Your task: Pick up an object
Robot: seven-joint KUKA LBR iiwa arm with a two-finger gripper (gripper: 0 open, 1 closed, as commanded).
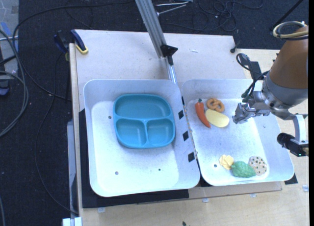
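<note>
The right bin [272,163] holds toy food. A red carrot [201,114], a brown pretzel [215,104] and a pale yellow potato-like piece [218,119] lie together near its upper left. A small yellow piece [226,161], a green broccoli-like piece [243,169] and a chocolate-chip cookie [257,165] lie along its front. My gripper [240,114] hangs over the bin's upper middle, just right of the yellow piece, with nothing seen between its fingers.
The left bin [98,171] holds a blue three-compartment tray [144,121]. A slanted metal pole [152,19] crosses the bench behind the bins. The arm's orange band [292,63] and wrist fill the right side above the right bin.
</note>
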